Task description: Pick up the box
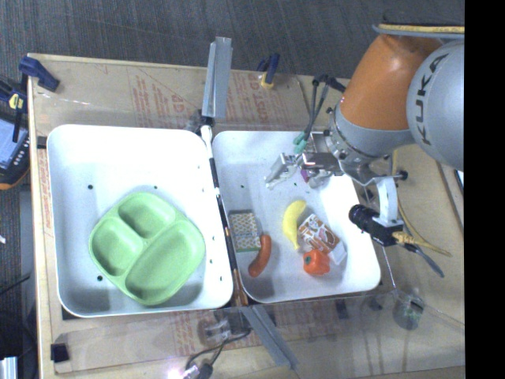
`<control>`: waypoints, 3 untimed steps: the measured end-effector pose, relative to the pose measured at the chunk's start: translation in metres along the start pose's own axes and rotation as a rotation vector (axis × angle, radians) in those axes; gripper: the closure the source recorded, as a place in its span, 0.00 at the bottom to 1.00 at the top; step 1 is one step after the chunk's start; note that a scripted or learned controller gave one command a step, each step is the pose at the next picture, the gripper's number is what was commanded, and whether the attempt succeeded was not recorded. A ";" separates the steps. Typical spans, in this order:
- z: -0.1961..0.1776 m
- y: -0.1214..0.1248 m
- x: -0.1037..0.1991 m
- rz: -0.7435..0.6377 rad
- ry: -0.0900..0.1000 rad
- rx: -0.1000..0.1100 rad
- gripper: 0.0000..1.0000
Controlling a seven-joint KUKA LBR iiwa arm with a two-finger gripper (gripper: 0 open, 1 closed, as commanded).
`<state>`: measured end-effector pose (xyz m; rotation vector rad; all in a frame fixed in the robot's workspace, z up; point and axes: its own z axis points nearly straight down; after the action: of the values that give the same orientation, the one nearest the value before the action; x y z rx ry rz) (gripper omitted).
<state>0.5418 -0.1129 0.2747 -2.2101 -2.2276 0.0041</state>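
I see the gripper (282, 170) above the right bin (245, 152), jaws spread, holding nothing. The box (321, 234) lies near that bin's right wall, between banana (293, 222) and tomato (316, 262). I would centre over it, align with its narrow sides, then descend.

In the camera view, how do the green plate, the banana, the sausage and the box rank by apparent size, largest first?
1. green divided plate, by far the largest
2. box
3. banana and sausage: too alike to rank
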 end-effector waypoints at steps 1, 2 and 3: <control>0.184 -0.017 0.001 -0.054 -0.008 -0.001 0.00; 0.174 -0.016 0.004 -0.066 -0.007 -0.001 1.00; 0.084 -0.051 0.068 -0.029 -0.001 -0.001 1.00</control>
<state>0.4898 -0.0451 0.1913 -2.1785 -2.2603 0.0041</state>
